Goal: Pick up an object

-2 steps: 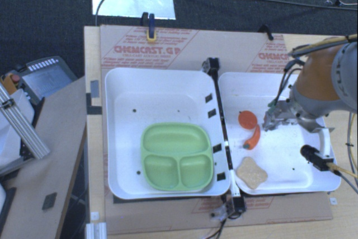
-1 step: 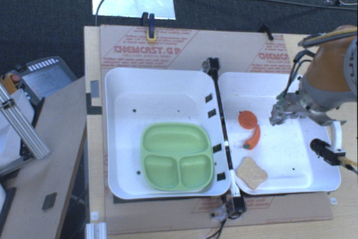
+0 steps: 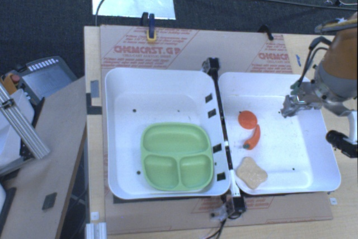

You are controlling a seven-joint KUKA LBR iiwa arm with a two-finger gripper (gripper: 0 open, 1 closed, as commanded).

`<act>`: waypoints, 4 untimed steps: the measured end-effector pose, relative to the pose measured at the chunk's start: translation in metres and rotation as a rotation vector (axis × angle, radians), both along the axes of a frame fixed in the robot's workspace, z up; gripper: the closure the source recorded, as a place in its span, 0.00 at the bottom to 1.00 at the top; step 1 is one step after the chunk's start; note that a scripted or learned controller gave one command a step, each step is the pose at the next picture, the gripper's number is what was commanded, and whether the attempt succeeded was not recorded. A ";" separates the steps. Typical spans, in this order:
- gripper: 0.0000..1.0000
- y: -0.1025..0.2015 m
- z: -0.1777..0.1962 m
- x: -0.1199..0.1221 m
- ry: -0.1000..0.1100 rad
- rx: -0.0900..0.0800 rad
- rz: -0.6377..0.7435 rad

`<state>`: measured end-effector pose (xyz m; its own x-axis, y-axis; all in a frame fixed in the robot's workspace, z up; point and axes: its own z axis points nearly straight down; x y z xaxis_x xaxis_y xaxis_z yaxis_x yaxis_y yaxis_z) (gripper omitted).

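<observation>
In the right bin (image 3: 313, 176) lie an orange round piece (image 3: 247, 118), an orange-red carrot-like piece (image 3: 254, 138) just below it, and a tan slice of bread (image 3: 251, 173) near the front left corner. My gripper (image 3: 291, 105) hangs over the right bin's upper right part, to the right of the orange pieces and apart from them. Nothing shows between its fingers.
The left bin (image 3: 128, 92) holds a green divided plate (image 3: 177, 156) in its front half. A black divider rail (image 3: 219, 120) runs between the bins. The arm's body (image 3: 338, 73) covers the right bin's far right edge. A grey device (image 3: 42, 78) sits off the bench at left.
</observation>
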<state>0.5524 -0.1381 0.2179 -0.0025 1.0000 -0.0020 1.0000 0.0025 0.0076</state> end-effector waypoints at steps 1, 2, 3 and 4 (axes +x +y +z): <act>1.00 0.000 0.012 0.001 0.004 0.002 0.001; 1.00 0.047 0.003 -0.010 0.007 0.003 0.005; 1.00 0.100 0.009 -0.009 0.005 0.003 0.006; 1.00 0.152 0.001 -0.012 0.007 0.004 0.008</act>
